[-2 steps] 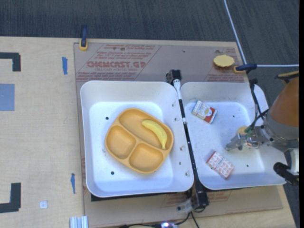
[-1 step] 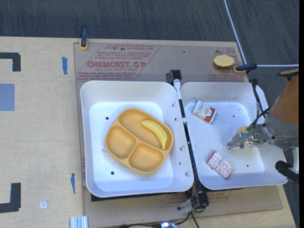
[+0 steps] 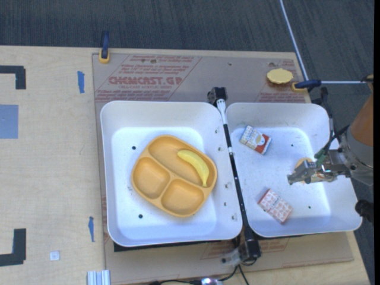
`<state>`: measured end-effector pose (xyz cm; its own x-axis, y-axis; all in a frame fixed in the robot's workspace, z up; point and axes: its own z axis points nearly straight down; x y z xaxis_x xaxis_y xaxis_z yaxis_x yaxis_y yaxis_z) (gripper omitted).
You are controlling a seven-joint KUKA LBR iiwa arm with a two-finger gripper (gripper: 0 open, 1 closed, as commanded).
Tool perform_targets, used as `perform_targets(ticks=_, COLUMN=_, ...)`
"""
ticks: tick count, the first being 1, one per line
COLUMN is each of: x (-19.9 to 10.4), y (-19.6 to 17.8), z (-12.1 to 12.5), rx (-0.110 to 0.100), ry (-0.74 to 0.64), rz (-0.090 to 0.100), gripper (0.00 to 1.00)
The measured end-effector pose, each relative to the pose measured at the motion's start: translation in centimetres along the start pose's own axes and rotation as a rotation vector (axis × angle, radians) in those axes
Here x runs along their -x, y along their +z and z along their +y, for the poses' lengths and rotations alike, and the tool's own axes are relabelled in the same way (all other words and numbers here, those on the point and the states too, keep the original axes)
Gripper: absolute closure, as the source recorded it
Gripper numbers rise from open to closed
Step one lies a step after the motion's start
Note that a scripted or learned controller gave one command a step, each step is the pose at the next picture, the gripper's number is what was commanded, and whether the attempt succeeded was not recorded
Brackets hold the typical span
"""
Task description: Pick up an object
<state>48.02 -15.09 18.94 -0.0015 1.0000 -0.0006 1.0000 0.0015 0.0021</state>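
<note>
Camera view shows the gripper (image 3: 298,176) low inside the right bin (image 3: 320,114), toward its right side, its fingers a little apart and nothing visible between them. Two small cartons lie loose on that bin's floor: a red-and-white carton (image 3: 255,140) at the far left, and a patterned carton (image 3: 275,205) at the near middle, both apart from the fingertips. A banana (image 3: 196,165) rests in the far-right compartment of an orange divided plate (image 3: 151,180) in the left bin (image 3: 113,159). By my judgement nothing is picked yet; closing on an object and lifting remain.
</note>
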Motion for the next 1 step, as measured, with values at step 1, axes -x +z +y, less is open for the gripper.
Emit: perform_targets(ticks=1, x=-7.02, y=-1.9, z=0.06, rx=0.002, ry=-0.001, rz=0.0, gripper=1.0)
